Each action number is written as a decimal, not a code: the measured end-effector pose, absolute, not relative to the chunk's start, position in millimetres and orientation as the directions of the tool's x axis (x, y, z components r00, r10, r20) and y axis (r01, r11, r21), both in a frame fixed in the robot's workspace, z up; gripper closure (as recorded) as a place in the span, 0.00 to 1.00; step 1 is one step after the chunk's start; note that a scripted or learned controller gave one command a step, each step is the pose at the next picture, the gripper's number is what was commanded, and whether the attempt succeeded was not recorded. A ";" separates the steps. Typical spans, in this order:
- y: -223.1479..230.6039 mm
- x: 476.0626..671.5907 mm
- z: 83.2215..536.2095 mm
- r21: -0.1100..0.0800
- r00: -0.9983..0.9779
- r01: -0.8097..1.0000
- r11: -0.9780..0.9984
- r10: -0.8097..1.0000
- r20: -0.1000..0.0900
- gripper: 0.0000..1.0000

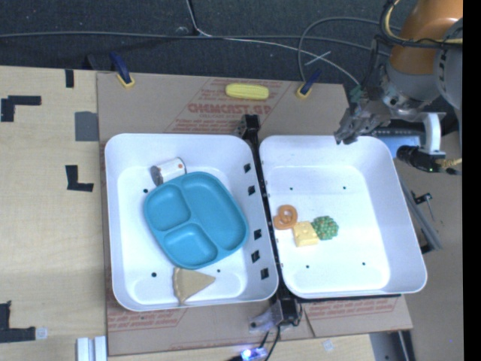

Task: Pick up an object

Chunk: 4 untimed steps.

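Camera view: the two-finger gripper [350, 132] hangs over the right white bin's [376, 269] far rim, holding nothing; whether it is apart or together I cannot tell. Small orange ring [285, 216], yellow block [305, 235] and green knobbly piece [325, 228] lie unpicked, so the grasp is not yet done.

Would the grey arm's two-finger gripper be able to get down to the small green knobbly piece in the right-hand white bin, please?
Probably yes. The gripper hangs over the right bin's far rim, and nothing lies above the small green knobbly piece. However, a yellow block sits close against its left side, which may crowd one finger.
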<state>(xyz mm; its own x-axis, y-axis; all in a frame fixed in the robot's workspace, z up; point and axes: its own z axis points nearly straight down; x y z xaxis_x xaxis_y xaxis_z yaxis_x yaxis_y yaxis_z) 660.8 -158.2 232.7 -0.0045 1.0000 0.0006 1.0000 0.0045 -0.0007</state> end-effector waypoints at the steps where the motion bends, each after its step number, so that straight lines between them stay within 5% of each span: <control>1: -110.0 655.0 225.9 -0.002 -0.005 1.000 0.005 1.000 0.001 1.00; 4: 55.1 660.9 226.8 0.000 -0.007 1.000 0.007 1.000 0.002 1.00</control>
